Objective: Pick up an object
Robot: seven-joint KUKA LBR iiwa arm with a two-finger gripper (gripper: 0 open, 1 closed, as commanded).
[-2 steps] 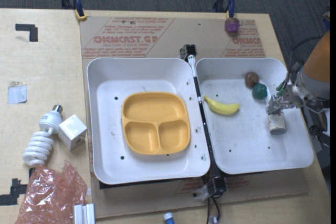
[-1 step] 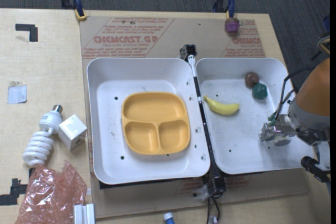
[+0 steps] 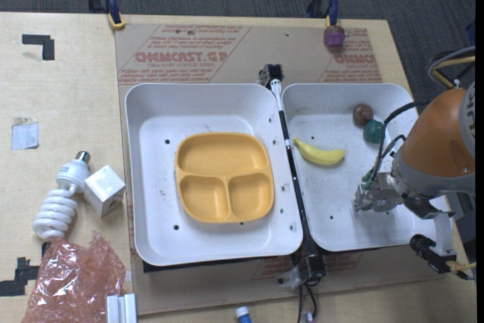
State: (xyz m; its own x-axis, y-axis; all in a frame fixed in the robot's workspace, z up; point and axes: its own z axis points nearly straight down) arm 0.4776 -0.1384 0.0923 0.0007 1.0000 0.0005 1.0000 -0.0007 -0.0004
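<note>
Hovering low over the near right part of the right bin point(image 3: 333, 234), the hand point(image 3: 374, 199) appeared to have nothing between its fingers, though how far they stood open I could not tell from this slant. No pick was done yet. Farther back lay the banana point(image 3: 321, 153) on the bin floor, then the teal ball point(image 3: 373, 131) and the brown ball point(image 3: 363, 114), all untouched.

Gripper point(image 3: 372, 200) fingertips too small to read. Behind it, the arm point(image 3: 442, 140) runs off the frame's right edge.
</note>
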